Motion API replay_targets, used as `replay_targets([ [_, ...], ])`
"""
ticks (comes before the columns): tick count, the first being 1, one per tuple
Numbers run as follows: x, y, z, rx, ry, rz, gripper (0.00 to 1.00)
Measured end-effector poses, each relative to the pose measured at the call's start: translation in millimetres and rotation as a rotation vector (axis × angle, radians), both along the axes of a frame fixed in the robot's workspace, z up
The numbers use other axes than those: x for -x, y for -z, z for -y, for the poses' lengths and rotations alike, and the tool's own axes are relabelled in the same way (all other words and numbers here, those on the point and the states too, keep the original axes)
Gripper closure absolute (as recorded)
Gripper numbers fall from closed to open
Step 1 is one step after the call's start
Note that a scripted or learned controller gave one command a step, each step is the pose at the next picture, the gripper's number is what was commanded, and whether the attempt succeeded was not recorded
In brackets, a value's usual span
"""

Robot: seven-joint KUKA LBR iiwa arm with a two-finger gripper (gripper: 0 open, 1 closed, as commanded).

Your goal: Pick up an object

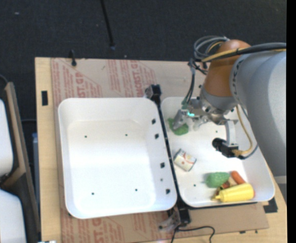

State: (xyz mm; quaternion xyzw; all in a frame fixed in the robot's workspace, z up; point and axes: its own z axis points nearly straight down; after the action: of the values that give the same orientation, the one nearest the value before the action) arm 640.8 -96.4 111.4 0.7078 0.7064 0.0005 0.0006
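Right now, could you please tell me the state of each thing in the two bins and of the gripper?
Gripper: low in the right bin, at a green object.
Green object: under the gripper near the divider, grip unclear.
White cup-like object: lying on its side.
Yellow bottle: lying on its side near the front wall.
Green lump: resting beside the bottle.
Orange piece: lying beside the lump.

Pincer (180,121) low in right bin (259,161) at green object (180,129); yellow bottle (235,193) near front rim.
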Motion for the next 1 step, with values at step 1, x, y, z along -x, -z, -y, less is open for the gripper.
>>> replay_targets([
  [1,-10.9,11.0,1.5,0.000,-0.002,-0.002,0.00],
])
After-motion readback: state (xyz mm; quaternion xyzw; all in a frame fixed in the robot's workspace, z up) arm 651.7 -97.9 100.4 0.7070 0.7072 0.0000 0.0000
